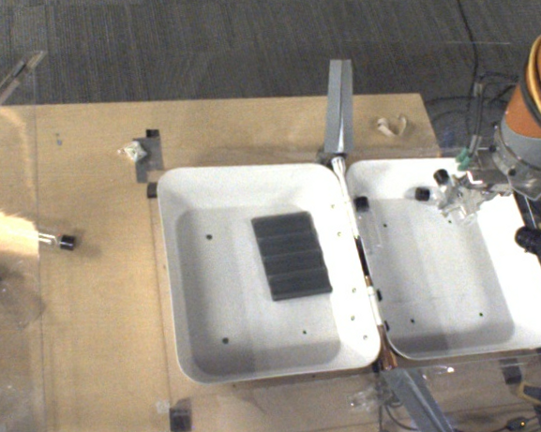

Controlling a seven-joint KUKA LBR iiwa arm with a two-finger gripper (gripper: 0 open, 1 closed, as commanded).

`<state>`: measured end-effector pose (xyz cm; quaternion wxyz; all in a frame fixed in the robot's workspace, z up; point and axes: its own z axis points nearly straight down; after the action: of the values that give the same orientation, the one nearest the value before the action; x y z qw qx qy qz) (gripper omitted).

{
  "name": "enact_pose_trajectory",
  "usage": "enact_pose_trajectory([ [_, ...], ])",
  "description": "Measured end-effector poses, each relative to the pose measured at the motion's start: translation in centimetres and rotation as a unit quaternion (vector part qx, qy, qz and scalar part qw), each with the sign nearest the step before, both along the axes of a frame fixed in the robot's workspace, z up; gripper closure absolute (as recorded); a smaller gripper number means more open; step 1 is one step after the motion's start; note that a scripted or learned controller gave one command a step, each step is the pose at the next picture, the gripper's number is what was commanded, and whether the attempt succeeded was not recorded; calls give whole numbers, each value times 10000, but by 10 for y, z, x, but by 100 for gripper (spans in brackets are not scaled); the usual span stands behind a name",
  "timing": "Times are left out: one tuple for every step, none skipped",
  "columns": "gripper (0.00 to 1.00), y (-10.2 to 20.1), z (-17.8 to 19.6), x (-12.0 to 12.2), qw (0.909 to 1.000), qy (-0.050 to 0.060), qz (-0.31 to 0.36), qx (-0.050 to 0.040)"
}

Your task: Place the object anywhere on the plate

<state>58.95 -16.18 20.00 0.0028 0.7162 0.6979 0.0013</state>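
A dark grey ribbed plate (293,255) lies flat in the middle of the left bin (188,293). My gripper (456,201) hangs low over the far right corner of the right bin (450,331), well to the right of the plate. A small dark piece (422,193) shows just left of the gripper; whether it is a loose object or part of the tool is unclear. The arm's grey wrist and orange band (534,112) come in from the right edge.
A grey upright post (340,105) stands behind the seam between the bins. Small black bits (66,242) lie on the wooden bench at the left. A black bracket (152,150) sits behind the left bin. Cables hang at the right.
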Motion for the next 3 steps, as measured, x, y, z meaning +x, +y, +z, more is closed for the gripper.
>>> enact_pose_trajectory([
  [100,109,-15,62,9982,9,599,9],
  [100,179,-15,80,9946,8,1040,7],
  [100,221,-7,80,9483,0,3174,-4],
])
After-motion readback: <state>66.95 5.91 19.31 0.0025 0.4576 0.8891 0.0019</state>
